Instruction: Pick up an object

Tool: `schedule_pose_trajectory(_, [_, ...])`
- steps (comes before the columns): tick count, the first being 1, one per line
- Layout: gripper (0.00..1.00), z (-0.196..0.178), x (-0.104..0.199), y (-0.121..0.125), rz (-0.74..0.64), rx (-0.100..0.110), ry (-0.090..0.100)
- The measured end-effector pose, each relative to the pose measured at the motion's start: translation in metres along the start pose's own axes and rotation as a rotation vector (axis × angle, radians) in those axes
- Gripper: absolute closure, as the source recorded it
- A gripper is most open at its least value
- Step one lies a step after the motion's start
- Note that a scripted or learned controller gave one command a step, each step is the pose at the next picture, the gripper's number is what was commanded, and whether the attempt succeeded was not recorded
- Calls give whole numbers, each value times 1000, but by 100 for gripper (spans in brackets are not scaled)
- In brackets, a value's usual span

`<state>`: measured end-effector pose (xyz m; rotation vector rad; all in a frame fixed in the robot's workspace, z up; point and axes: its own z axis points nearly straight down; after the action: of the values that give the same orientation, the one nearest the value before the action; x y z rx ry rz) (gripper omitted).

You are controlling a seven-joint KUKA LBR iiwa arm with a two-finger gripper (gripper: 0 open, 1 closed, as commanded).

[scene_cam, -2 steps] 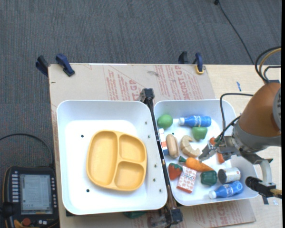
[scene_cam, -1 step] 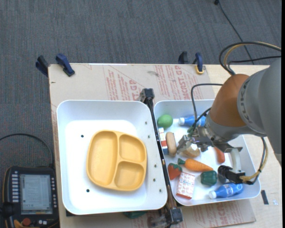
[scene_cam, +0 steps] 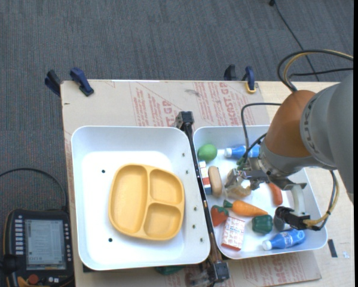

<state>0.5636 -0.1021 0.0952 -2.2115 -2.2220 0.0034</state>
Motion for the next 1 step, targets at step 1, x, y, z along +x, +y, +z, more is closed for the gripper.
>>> schedule_pose_trajectory(1, [100, -91, 50, -25, 0, -4, -2])
